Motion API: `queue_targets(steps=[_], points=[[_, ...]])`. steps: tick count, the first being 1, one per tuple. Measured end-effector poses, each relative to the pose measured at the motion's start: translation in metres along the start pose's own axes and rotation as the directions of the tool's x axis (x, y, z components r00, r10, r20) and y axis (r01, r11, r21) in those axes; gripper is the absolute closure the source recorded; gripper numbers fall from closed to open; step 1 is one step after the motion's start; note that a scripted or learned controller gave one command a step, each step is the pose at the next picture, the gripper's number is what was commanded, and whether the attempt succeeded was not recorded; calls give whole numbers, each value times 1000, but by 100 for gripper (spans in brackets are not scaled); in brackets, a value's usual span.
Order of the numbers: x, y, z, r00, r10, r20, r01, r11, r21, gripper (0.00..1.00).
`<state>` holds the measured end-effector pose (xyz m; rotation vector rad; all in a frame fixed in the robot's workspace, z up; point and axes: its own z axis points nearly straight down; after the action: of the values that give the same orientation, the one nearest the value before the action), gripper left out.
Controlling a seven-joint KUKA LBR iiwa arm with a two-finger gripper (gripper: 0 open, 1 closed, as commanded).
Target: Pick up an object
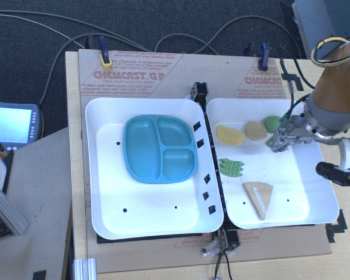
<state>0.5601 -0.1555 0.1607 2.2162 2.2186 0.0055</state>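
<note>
Jaws first: whether mine are apart or together I cannot tell, because my gripper [278, 143] is a small grey blur low over the right bin [315, 206], with my own wrist covering much of it from the three o'clock side. Nothing can be made out between them.

At about eleven o'clock from my gripper, just beside it, sits a green round piece [272, 122], its right edge partly hidden behind my hardware. At nine o'clock lies a tan round piece [256, 130], touching or nearly touching a yellow oval piece [230, 135] farther the same way. At about eight o'clock, nearer the bin's left wall, is a green leafy piece [231, 167], its outline ragged and hard to read. At six o'clock, well apart from me, lies a tan wedge [259, 196] pointing down toward the front rim.

My orange band [338, 80] is cut off by the picture's right side.

Across the divider, the left bin [105, 174] holds a blue divided tray [160, 149] with three compartments.
</note>
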Motion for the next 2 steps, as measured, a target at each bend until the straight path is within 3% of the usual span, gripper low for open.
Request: queue_targets(steps=[1, 2], points=[[-1, 2, -65, 1000, 0, 0, 0, 1000, -1, 100], [-1, 3, -73, 1000, 0, -1, 0, 1000, 4, 100]])
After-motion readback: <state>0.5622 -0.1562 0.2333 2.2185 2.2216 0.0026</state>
